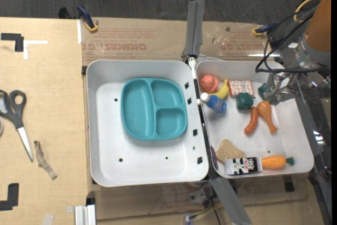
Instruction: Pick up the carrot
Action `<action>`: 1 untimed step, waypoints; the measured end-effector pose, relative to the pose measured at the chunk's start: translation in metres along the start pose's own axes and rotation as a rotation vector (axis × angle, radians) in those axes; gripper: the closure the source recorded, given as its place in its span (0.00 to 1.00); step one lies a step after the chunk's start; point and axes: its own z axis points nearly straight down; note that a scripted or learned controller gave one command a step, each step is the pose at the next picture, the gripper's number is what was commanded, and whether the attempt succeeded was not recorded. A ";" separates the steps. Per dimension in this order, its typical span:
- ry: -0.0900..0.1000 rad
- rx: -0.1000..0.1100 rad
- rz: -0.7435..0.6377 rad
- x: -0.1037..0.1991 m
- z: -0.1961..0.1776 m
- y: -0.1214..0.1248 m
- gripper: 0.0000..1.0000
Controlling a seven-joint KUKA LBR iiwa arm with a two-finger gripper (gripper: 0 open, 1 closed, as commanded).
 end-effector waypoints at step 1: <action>0.002 -0.005 -0.435 0.037 0.083 0.029 1.00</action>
